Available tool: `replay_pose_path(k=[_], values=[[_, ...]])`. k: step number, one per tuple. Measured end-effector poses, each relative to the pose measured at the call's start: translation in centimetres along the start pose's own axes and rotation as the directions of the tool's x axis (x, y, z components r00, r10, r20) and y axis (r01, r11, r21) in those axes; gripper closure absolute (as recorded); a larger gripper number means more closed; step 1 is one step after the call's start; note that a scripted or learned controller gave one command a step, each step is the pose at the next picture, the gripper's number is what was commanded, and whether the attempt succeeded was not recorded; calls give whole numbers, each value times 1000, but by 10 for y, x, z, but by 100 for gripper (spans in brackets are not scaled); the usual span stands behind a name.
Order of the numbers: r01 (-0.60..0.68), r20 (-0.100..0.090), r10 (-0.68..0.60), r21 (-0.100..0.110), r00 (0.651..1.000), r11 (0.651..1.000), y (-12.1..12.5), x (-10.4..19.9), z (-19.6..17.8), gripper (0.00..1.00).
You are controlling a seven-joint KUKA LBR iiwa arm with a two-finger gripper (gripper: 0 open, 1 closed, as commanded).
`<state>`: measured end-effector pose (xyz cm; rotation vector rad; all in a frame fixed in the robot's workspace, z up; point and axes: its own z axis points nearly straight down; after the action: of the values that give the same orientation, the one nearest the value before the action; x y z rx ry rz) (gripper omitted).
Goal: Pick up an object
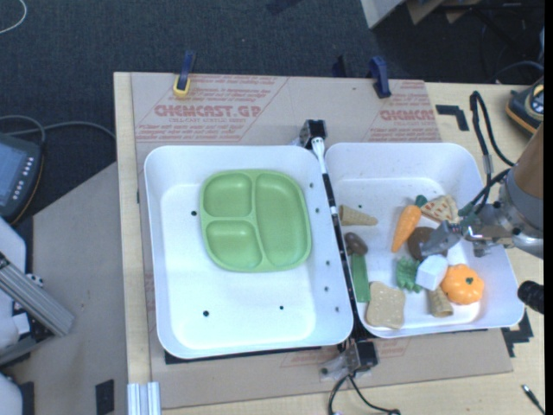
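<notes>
The right bin (380,164) holds several toy foods. Among them are an orange carrot (405,226), a brown round piece (418,247), a white block (429,275), an orange pumpkin-like fruit (462,284), a green leafy piece (406,273), a toast slice (386,305) and a tan wedge (356,217). My gripper (442,237) reaches in from the right and hangs low over the middle of this bin. Its tip is right by the brown piece and just above the white block. A waffle-patterned slice (439,207) lies just behind it.
In the left bin (173,284) lies a light green divided plate (256,220). A brown mushroom shape (355,244) and a green strip (361,280) lie along the right bin's left wall. A small cone (439,302) sits near its front edge. Black cables (480,128) run at the right.
</notes>
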<state>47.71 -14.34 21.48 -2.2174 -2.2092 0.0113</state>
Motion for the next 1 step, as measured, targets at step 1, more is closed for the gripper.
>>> replay_pose_path(k=[1], values=[[4,3,-3,-12,1000,1000,3,0,-6,0]])
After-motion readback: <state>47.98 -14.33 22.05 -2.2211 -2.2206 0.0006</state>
